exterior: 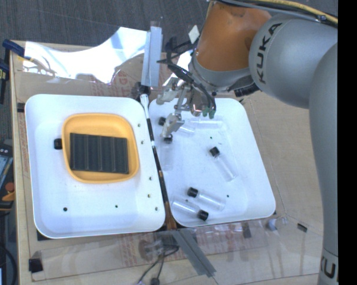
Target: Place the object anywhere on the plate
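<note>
Tool (171, 125) hovers upper middle, over the right bin (258, 177); its grip state I can't tell. Vials (203, 202) lie lower right: light, slick, roll-prone — pinch mid-body. Plate (99, 148) waits left.

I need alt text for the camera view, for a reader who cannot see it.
A grey arm with an orange band reaches from the right, its pincer low over the right bin, where clear tubes with black caps lie. The left bin holds a yellow plate bearing a dark ribbed insert.
</note>
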Controlling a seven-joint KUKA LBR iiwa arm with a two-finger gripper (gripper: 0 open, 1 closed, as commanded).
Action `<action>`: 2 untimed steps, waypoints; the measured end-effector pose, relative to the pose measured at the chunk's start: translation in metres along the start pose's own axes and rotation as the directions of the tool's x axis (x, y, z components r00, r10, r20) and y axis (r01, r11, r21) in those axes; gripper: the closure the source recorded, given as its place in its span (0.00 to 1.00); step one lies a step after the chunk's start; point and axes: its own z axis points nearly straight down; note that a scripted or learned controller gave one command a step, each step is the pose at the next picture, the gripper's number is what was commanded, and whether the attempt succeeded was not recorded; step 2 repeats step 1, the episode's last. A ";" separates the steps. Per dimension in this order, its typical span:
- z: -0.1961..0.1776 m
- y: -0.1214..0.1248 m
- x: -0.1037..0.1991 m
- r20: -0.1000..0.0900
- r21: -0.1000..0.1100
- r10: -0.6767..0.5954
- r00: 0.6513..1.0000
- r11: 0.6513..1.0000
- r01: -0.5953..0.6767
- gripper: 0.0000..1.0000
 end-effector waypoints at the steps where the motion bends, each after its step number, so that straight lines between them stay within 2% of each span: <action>1: 0.000 0.000 0.000 0.000 0.000 0.000 1.000 1.000 0.000 0.00; 2: 0.000 0.000 0.000 0.000 0.000 0.000 1.000 1.000 0.000 0.00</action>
